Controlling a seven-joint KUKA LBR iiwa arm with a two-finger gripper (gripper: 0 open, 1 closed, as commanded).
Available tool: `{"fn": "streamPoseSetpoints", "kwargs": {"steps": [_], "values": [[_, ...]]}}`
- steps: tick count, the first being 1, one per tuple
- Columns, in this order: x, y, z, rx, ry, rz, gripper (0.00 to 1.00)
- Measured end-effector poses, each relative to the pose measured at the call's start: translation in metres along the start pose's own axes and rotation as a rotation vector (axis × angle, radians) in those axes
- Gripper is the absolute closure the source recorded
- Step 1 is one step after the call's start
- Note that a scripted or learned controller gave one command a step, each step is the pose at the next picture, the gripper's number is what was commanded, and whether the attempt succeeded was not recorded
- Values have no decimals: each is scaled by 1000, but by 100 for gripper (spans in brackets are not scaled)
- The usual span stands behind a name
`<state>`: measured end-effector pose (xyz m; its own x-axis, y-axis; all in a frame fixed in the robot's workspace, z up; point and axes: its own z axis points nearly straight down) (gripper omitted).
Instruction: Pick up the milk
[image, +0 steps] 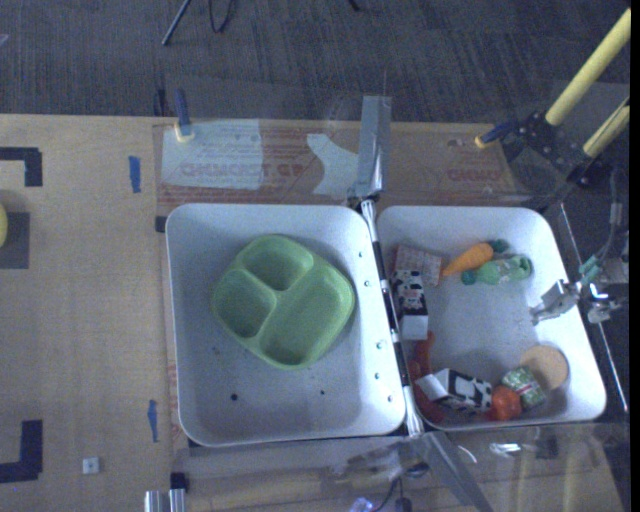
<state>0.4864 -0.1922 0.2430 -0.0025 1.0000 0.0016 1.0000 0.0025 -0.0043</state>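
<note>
Awkwardly, two cow-print milk cartons (410, 293) (468, 388) crowd the right bin (570, 395); the tool (562, 300) at three o'clock, state untellable, may grab neighbours.

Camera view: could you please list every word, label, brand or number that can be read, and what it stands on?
None can be read for certain.
Cardboard sheet behind the left bin: reddish print, too blurred.
Milk carton and second cow-patterned carton in the right bin: markings too small.
</note>
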Motion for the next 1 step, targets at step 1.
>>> {"fn": "streamPoseSetpoints", "kwargs": {"steps": [1], "values": [[-11, 13, 60, 0, 0, -154, 0]]}}
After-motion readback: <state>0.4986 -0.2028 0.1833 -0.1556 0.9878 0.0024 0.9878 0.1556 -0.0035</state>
